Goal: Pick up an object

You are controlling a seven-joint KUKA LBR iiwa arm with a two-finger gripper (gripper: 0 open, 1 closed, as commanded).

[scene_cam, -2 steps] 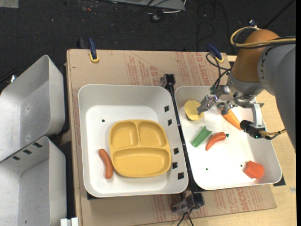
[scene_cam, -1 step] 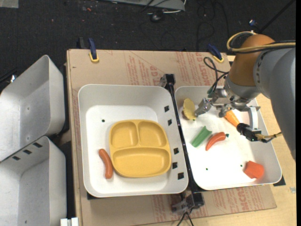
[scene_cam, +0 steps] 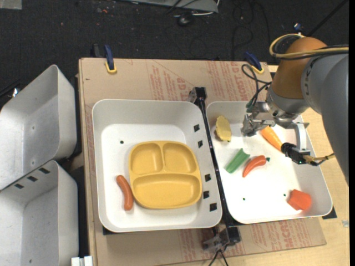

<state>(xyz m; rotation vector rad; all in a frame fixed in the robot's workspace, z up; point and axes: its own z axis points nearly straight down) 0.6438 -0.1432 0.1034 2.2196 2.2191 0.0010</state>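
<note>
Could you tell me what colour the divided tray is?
Yellow tray, seen in the camera view.

Counting now: two white bins on the bench, the left bin (scene_cam: 105,148) and the right bin (scene_cam: 319,182); one yellow divided tray (scene_cam: 165,174), three compartments in it; one sausage (scene_cam: 125,192) beside it, so that's two things in the left bin; over on the right, one pale yellow piece (scene_cam: 223,129), one green pepper (scene_cam: 237,160), one red chilli (scene_cam: 254,164), one orange carrot (scene_cam: 271,138), one orange-red block (scene_cam: 300,200); five things there, seven in all; one arm, one gripper (scene_cam: 252,124).
</note>
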